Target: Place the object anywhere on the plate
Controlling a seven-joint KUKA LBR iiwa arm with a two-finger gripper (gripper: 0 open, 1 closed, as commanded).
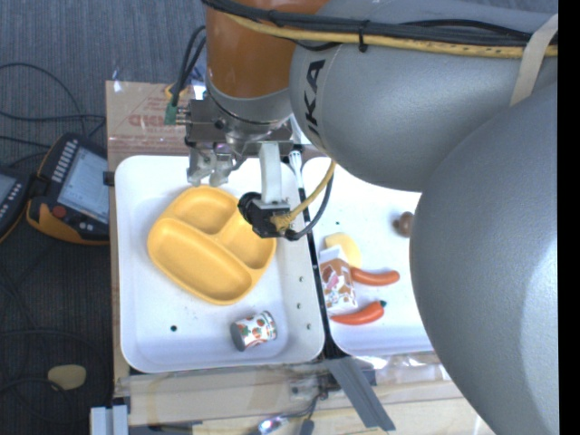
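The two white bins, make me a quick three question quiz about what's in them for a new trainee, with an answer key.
1. True or false: the yellow plate lies in the left bin.
2. Which item shares the left bin with the plate? A) the small can B) the carton C) an orange chilli
3. Fill in: the gripper is above the plate's ____ edge in the camera view.

Key: 1 true. 2 A. 3 far (upper); nothing is visible between its fingers.
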